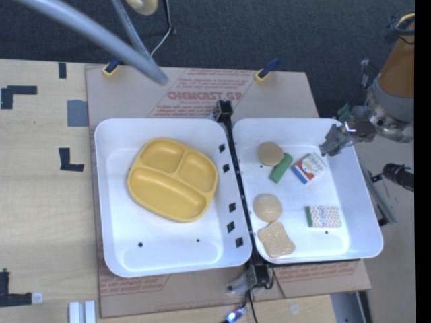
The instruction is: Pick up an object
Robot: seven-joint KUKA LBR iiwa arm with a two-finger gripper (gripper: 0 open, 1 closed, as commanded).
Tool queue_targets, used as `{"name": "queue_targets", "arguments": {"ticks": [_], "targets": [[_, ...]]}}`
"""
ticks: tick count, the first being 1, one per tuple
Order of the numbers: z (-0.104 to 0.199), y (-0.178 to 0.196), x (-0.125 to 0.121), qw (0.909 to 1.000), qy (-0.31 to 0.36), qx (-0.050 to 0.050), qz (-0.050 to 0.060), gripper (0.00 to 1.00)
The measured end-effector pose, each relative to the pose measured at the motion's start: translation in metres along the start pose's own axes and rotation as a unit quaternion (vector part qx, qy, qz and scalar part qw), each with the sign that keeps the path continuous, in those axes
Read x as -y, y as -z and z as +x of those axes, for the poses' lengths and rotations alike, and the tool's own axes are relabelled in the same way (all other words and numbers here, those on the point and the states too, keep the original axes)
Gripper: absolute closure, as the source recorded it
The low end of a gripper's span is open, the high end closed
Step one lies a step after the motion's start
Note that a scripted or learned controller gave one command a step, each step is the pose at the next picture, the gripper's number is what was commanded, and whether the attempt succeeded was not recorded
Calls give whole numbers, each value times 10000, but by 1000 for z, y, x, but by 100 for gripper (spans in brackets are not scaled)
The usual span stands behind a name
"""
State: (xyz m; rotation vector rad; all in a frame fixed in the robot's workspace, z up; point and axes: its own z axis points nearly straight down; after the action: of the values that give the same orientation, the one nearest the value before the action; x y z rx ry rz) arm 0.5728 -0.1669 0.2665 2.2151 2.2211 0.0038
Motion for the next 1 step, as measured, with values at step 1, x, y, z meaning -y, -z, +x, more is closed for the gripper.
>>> {"name": "queue_targets", "arguments": {"ticks": [1], "targets": [[47, -5, 14, 10000, 11, -13, 33, 100]]}}
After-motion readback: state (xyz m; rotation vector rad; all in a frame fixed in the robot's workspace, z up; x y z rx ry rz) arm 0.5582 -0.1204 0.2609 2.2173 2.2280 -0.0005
